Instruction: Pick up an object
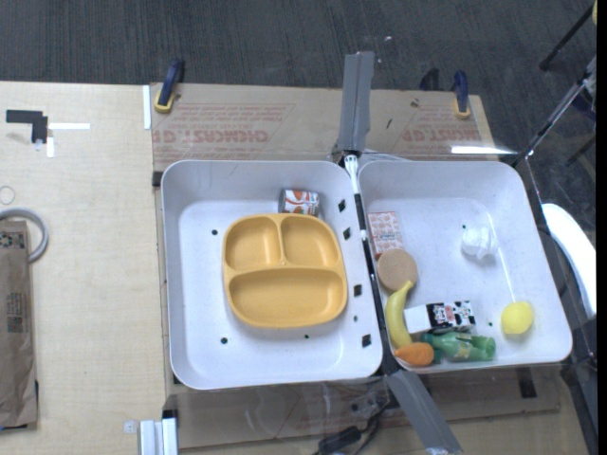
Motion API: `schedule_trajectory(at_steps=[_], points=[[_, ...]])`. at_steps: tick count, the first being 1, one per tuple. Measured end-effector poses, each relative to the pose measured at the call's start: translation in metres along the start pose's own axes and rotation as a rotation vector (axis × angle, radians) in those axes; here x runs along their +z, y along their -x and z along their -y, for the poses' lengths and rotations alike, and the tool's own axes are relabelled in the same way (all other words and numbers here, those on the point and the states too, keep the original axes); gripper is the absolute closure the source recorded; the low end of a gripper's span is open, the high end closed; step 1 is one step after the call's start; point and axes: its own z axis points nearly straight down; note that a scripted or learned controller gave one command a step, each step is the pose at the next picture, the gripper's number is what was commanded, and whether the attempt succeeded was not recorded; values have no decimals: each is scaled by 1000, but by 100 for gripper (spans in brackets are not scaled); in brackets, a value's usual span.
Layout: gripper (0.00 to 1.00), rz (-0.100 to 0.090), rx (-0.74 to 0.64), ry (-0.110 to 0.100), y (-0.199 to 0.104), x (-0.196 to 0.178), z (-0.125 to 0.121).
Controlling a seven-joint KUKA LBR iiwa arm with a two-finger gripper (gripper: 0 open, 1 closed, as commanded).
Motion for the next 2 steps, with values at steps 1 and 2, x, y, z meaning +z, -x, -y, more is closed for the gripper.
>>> schedule_trajectory(at_steps=[1, 2], points=[[100, 3, -3, -2, 0, -8, -1], [100, 5, -6, -4, 0, -16, -3]])
